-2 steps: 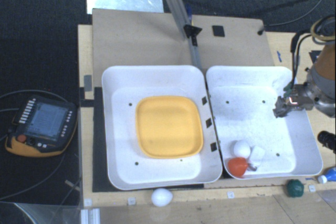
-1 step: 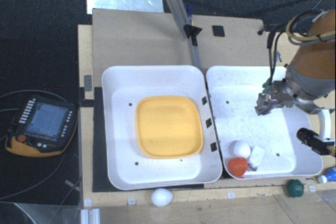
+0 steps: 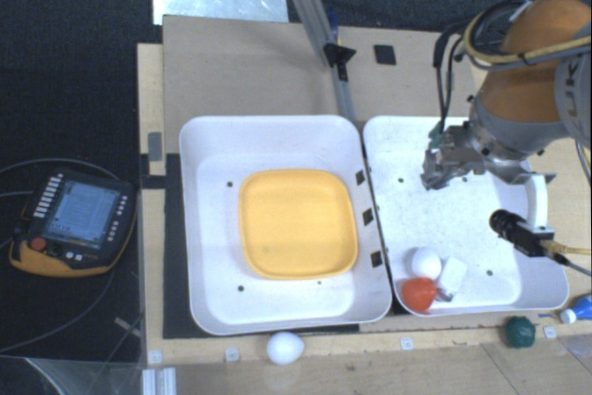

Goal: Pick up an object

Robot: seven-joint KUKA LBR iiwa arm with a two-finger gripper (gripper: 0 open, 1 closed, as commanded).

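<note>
In the right bin three small things lie at the near left corner: a white ball, a red-orange ball and a small white block. My gripper hangs over the upper middle of that bin, well away from them, pointing down and to the left. I see nothing between its fingers.
The left bin holds a yellow square plate. A white egg-shaped thing and a dark green ball lie on the bench in front of the bins. A teach pendant sits at far left.
</note>
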